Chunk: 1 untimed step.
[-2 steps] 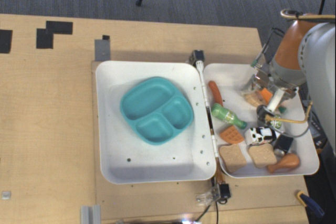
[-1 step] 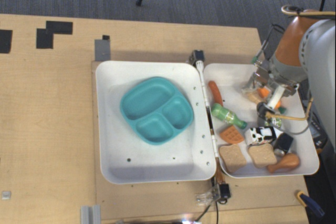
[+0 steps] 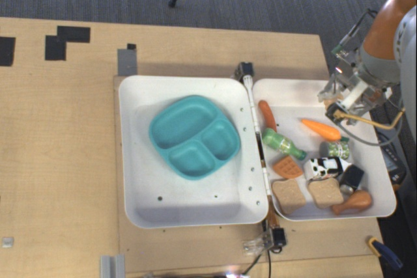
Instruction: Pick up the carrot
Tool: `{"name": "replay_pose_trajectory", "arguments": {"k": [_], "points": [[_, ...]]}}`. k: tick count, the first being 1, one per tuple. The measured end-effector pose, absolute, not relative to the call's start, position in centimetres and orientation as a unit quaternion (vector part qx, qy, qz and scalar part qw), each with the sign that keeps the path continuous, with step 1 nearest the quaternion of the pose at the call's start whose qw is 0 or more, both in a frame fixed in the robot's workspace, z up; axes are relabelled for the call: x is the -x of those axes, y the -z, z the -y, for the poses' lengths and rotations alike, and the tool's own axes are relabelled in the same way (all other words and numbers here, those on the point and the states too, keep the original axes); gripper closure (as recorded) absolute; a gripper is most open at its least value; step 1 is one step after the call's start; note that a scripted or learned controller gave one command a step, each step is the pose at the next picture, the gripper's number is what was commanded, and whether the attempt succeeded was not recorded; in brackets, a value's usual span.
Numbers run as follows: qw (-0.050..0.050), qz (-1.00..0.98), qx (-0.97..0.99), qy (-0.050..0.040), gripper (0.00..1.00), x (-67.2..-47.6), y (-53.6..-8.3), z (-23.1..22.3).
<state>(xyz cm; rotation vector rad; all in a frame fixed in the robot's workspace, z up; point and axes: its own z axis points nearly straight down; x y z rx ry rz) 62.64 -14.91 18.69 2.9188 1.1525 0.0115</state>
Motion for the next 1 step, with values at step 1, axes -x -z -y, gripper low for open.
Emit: {"name": "replay_pose_trajectory", "arguments": {"k": [1], "points": [[0.000,-0.368,-0.930,-0.0008,0.00,-62.49,-18.36,14.90]]}}
